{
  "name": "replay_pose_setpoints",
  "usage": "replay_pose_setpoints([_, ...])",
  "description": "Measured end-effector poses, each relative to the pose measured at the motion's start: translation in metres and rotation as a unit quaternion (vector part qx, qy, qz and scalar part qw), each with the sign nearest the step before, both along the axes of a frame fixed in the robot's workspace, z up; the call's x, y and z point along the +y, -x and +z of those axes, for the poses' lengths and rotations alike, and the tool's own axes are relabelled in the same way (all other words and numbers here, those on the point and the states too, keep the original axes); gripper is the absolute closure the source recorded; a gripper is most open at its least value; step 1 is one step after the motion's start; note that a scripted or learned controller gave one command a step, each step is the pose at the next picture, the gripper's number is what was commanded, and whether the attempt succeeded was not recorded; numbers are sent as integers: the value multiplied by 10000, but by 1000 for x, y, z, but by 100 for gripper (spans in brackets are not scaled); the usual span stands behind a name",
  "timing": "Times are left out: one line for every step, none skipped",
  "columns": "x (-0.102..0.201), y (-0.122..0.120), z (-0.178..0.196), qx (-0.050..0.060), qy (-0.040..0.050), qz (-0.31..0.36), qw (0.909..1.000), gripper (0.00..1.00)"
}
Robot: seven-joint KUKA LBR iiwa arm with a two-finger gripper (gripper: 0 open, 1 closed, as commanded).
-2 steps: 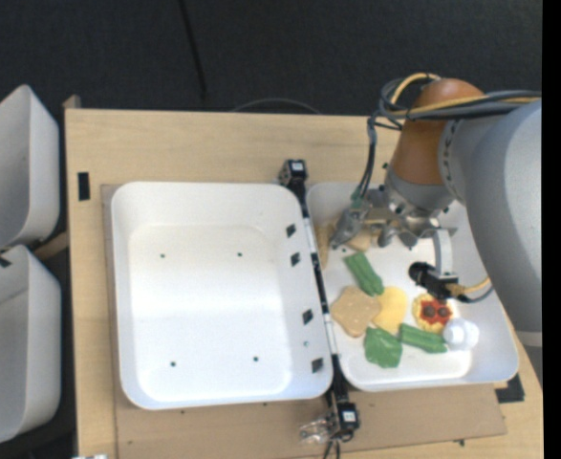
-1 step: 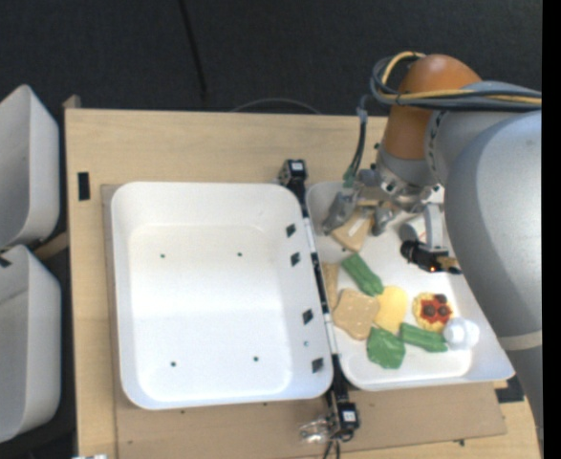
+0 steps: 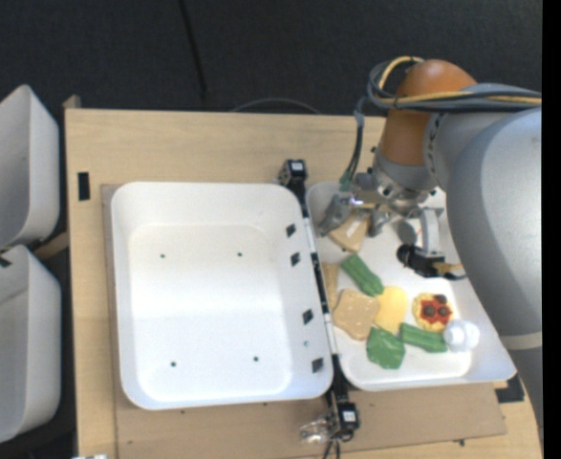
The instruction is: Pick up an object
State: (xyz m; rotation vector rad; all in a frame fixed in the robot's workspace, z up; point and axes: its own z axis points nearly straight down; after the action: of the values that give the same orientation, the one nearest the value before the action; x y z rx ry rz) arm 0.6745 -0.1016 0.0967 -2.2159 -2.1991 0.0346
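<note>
Tabletop (image 3: 213,137) carries two white bins side by side. Left bin (image 3: 208,295) shows bare floor. Right bin (image 3: 433,371) holds all the objects. Arm (image 3: 490,199) reaches in from the right, orange band (image 3: 423,89) above the wrist, and covers the far half of the right bin.

Tool (image 3: 361,220) sits low at the far left corner of the right bin, over a tan piece (image 3: 347,237). Cannot tell from this angle whether it is open or closed, or whether the tan piece is between its tips or just under them.

Contents, nearer end of right bin: tan toast-like slab (image 3: 354,314), yellow piece (image 3: 393,306) touching it, green long piece (image 3: 361,273) just beyond, green leafy piece (image 3: 385,350), green pod (image 3: 423,338), round red-and-yellow item (image 3: 433,310), small pale item (image 3: 459,334) at the right edge.

Progress, judged: tool is down at a candidate, so approach looks done. No object is visibly lifted clear of the bin. Secure grasp and lift remain. Tan piece lies close to the bin wall, which may hinder the grip.
</note>
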Motion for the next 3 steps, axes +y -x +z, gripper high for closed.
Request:
replay_pose_setpoints([-2, -1, 15, 8, 7, 14, 10000, 100])
replay_pose_setpoints([8, 10, 27, 64, 11, 3, 10000, 100])
replay_pose_setpoints([48, -10, 110, -195, -10, 64, 9998, 100])
